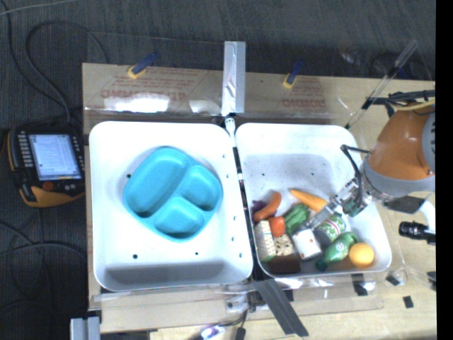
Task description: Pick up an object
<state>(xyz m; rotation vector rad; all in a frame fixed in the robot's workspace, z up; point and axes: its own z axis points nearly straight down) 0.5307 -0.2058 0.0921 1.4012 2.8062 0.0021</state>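
The right bin [297, 147] holds a pile of toy food along its near side. In it are an orange carrot [308, 198], a red sausage-like piece [267, 206], a small red tomato [277, 226], a green and white can [334, 227], a white box [308, 244], a green bottle [337, 251] and an orange ball [362, 254]. My gripper [347, 202] reaches in from the right and hangs low over the pile, just above the can and beside the carrot's tip. Nothing shows as lifted.
The left bin [113, 261] carries a blue divided plate [173, 191]. A waffle-like block [265, 239] and a brown slab [283, 264] lie at the right bin's near left corner. A handheld pendant [46, 163] rests left of the bench.
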